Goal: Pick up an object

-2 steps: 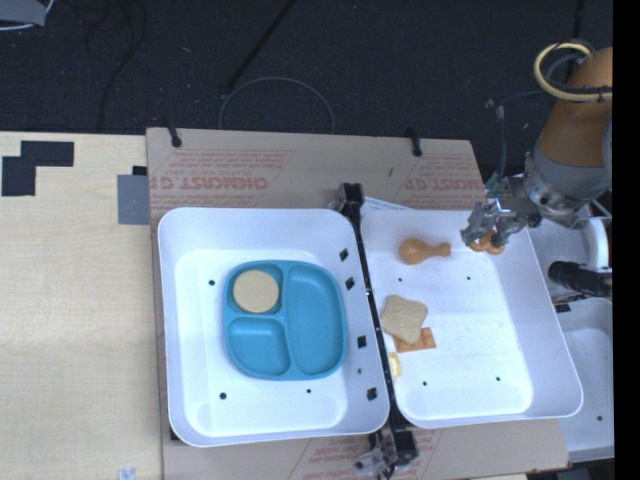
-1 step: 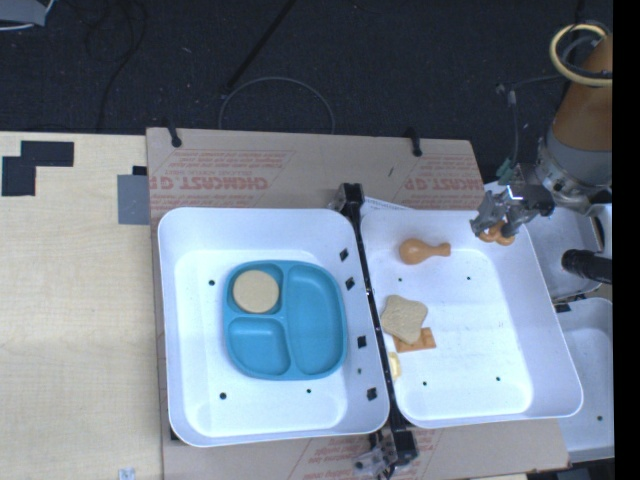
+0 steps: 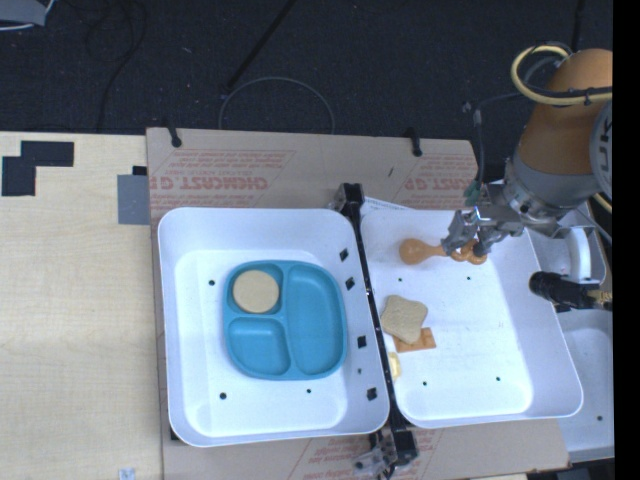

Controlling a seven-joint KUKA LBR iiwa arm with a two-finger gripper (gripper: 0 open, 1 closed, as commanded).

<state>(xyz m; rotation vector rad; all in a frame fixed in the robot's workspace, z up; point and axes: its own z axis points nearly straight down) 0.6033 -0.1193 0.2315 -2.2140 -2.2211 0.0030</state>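
Observation:
In the right bin [image 3: 500, 368] lies a tan-orange spoon-shaped object [image 3: 418, 251], its rounded end to the left and its thin handle running right. My gripper [image 3: 468, 240] is low over the handle's right end, which shows as an orange loop just beneath it. Nearer the middle of that bin, a slice of toast [image 3: 403, 317] rests on an orange cracker [image 3: 424, 341]. A small yellow piece [image 3: 394, 367] lies by the bin's left wall.
The left bin [image 3: 190, 408] holds a blue divided plate [image 3: 300, 338] with a round tan biscuit [image 3: 255, 290] in its upper left compartment. A black divider [image 3: 362, 298] separates the bins. A black fitting [image 3: 560, 288] juts in at the right bin's right edge.

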